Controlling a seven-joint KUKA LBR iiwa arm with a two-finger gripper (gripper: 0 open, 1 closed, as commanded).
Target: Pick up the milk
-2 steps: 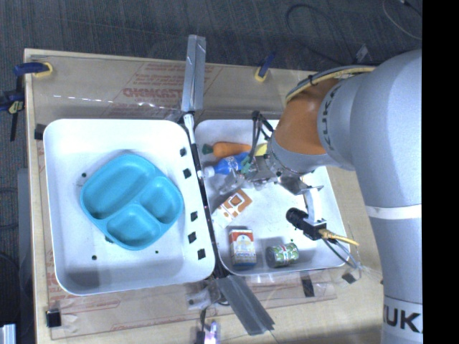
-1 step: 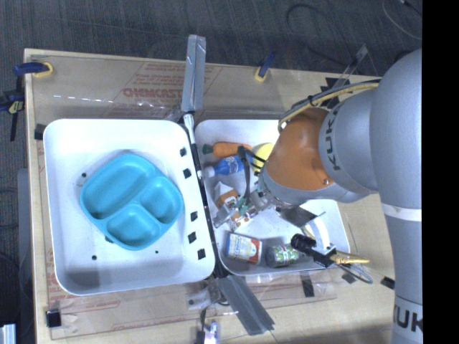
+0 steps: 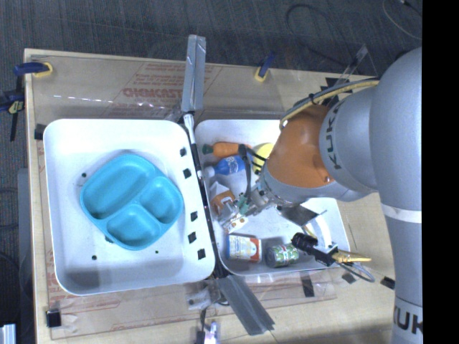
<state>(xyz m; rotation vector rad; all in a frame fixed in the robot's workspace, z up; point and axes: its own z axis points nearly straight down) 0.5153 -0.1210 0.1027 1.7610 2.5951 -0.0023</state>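
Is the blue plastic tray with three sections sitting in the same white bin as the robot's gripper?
No, the blue plastic three-section tray lies in the left white bin, while the gripper is in the right white bin.

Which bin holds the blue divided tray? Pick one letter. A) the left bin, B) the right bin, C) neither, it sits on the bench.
A: the blue divided tray lies inside the left bin, apart from the cluttered right bin.

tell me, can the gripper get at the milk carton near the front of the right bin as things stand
Probably yes. The milk carton lies on the right bin's floor with nothing on top, and the gripper hangs just above and behind it; a small can crowds one side.
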